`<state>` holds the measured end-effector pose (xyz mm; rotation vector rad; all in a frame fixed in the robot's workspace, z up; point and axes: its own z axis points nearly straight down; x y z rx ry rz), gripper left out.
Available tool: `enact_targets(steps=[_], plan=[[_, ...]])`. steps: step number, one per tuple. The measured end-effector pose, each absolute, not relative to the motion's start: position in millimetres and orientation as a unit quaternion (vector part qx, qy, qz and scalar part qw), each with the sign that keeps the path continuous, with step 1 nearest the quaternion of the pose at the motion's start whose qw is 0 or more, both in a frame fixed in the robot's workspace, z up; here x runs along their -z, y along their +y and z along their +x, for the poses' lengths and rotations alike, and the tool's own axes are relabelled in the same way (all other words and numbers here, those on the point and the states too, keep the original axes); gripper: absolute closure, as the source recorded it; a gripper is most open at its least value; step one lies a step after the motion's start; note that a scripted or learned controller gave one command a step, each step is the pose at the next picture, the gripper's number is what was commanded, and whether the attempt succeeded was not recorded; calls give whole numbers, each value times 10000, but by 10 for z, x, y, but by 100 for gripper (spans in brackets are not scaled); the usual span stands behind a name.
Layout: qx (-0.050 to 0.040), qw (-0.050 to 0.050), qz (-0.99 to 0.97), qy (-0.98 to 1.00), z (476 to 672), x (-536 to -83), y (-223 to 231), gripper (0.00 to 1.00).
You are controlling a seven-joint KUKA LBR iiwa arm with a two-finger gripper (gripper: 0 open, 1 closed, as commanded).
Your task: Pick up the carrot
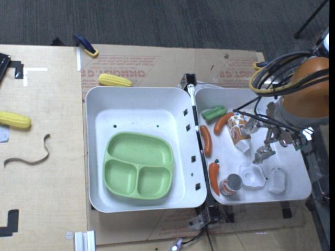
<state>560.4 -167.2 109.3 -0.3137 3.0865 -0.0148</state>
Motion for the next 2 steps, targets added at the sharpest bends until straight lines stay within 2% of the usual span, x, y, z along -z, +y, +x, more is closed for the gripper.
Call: enact_targets(steps=[1, 2], plan=[[80, 227, -1276, 9915, 4997, -1082, -1429, 0], [50, 202, 475, 9987, 5176, -1078, -1083, 0]])
